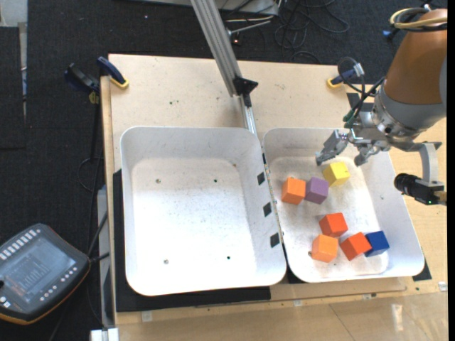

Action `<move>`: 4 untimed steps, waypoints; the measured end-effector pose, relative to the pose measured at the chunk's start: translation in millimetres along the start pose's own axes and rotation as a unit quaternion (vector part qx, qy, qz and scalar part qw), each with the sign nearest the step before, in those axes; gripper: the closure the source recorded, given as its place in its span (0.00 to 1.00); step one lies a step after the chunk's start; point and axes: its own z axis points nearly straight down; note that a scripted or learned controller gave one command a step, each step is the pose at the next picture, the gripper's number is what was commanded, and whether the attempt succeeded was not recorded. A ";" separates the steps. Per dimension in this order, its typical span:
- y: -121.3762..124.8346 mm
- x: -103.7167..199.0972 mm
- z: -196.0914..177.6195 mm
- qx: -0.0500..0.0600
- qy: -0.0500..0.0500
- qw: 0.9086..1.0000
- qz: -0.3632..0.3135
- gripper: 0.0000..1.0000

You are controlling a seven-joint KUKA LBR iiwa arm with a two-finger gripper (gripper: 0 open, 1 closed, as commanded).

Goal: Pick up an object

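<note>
Camera view: four orange cubes (pixel 333 224), one purple, one yellow, one blue; fingers (pixel 333 148) spread, gripping nothing.

Fixed overhead camera, slanted view.
It is looking down from some height on both white bins (pixel 135 212) and the bench (pixel 178 84), with the arm (pixel 416 69) entering at right.

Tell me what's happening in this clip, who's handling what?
A grey and orange robot arm reaches in from the right over the right bin. Its tool is spread open just above a yellow cube, with nothing between its fingers. The other blocks lie loose in that bin: an orange cube touching a purple one, and a cluster of three orange cubes and a blue cube nearer the front.
</note>
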 end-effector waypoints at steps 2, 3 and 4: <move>7.2 4.0 58.3 0.001 0.000 1.000 0.001 0.00; 6.9 -2.5 104.2 0.000 0.000 1.000 0.002 0.00; 12.4 -3.2 135.5 -0.011 -0.002 1.000 0.000 0.00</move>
